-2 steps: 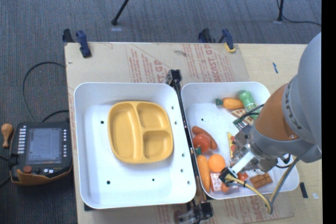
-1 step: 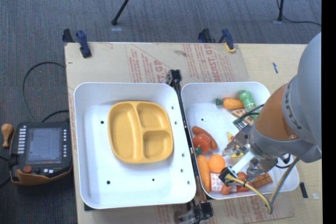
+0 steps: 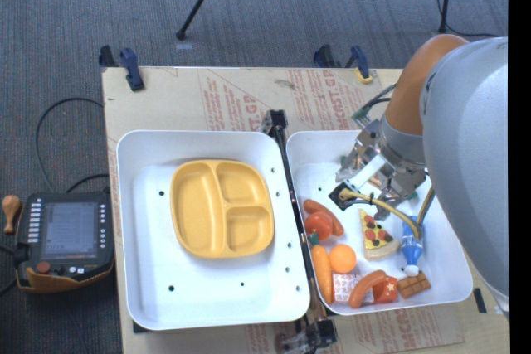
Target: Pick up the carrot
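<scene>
Step in hand, as I judge it: the approach. The carrot (image 3: 322, 272) is not yet picked up; it lies on the floor of the right bin (image 3: 452, 282), near the bin's left wall, long axis running toward the front edge, with nothing gripping it.

The hand (image 3: 358, 185) hangs over the middle of the right bin, well apart from the carrot and further back. From here the wrist and cabling clutter the view, so I cannot tell how far apart its fingers stand. No object is visible between them.

Next move, as a judgement: the hand must travel toward the bin's front-left part, line up across the carrot's narrow width, and descend. Crowding is the risk. An orange ball (image 3: 343, 259) sits just beside the carrot on its right, and a tomato (image 3: 319, 225) lies close behind it.

Right bin contents: carrot, ball, tomato, a sausage (image 3: 323, 215), a pizza slice (image 3: 377, 235), a small blue bottle (image 3: 411, 249), a brown chocolate piece (image 3: 413, 285), and a red item at the front that I can't identify.

Left bin (image 3: 141, 178): one yellow divided plate (image 3: 221, 207), three compartments, all bare.

Both bins sit side by side on the surface (image 3: 207, 95).
</scene>
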Available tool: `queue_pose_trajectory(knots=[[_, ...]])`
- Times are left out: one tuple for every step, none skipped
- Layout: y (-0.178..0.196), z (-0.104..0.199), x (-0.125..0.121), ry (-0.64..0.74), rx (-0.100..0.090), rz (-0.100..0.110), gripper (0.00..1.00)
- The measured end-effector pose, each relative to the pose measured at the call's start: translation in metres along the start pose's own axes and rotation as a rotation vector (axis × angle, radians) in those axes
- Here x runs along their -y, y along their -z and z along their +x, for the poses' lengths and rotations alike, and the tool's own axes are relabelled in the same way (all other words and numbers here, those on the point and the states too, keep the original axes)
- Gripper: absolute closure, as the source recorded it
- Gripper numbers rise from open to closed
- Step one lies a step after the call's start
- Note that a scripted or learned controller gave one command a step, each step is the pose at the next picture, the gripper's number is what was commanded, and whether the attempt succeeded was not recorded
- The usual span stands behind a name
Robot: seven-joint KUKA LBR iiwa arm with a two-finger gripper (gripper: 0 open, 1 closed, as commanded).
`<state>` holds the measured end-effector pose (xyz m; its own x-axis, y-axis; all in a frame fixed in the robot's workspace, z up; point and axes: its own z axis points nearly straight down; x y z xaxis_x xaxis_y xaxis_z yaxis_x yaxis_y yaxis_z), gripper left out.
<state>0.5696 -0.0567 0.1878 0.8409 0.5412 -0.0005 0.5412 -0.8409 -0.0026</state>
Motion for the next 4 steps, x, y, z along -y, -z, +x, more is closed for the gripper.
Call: queue_pose_trajectory(knots=[[-0.097,-0.079,0.018,-0.005,-0.007,-0.005,0.0],[-0.089,-0.081,0.019,-0.007,-0.003,-0.001,1.0],[-0.089,-0.081,0.019,-0.008,-0.003,0.0,0.0],[-0.101,-0.093,0.03,-0.329,0.001,0.003,0.0]])
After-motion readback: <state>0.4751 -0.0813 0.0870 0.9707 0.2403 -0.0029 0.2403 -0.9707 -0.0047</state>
